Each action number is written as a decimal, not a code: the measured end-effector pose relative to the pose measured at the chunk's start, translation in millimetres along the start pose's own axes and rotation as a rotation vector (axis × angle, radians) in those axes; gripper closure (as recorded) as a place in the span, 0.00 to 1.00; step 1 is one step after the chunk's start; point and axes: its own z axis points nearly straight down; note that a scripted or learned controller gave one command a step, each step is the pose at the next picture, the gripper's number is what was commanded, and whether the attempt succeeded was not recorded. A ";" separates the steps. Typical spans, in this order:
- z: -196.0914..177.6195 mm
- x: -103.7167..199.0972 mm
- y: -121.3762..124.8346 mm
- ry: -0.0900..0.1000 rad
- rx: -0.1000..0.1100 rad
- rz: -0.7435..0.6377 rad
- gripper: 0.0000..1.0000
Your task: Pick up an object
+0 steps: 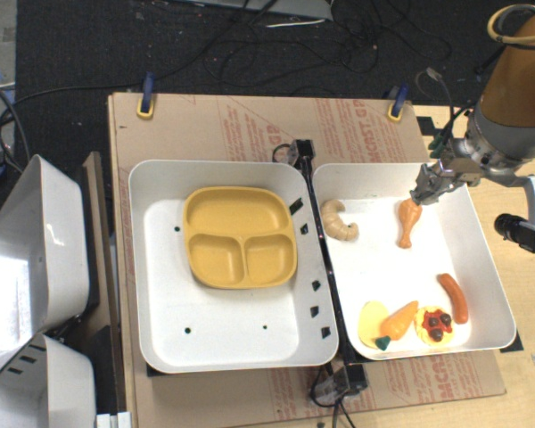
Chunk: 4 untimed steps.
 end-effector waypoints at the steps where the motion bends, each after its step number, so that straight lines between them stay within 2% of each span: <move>1: -4.1 57.3 7.4 -0.001 0.000 0.000 1.00; 2: -2.7 115.1 10.3 0.001 0.001 -0.002 1.00; 4: -0.1 209.7 37.4 0.000 -0.002 0.000 1.00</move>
